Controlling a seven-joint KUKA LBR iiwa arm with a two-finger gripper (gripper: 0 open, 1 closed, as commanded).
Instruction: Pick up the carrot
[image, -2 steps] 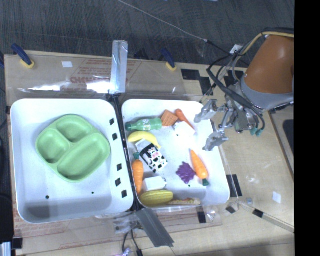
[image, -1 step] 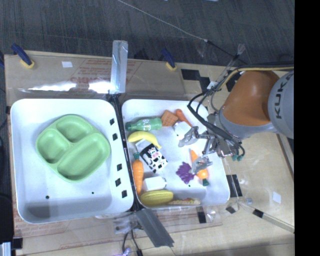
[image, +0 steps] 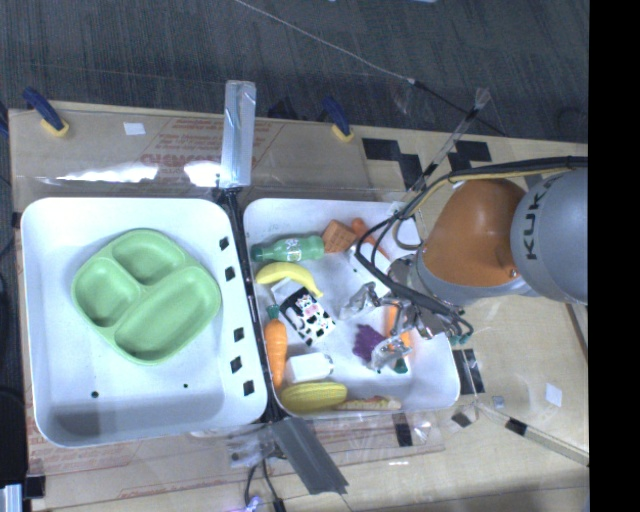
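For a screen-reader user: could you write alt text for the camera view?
A grey arm's claw hangs over the right bin, apart from the carrot lying by the bin's left wall among a banana and green bottle. The left bin holds a green divided plate.

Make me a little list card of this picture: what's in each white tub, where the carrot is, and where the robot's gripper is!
left bin: shallow white bin holding a green divided plastic plate
right bin: shallow white bin with toy foods
carrot: orange toy carrot, lying by the bin's left wall, below the yellow toy banana
other items: green toy bottle, black-and-white cow-patterned carton
gripper: gripper over the bin's right part, apart from the carrot
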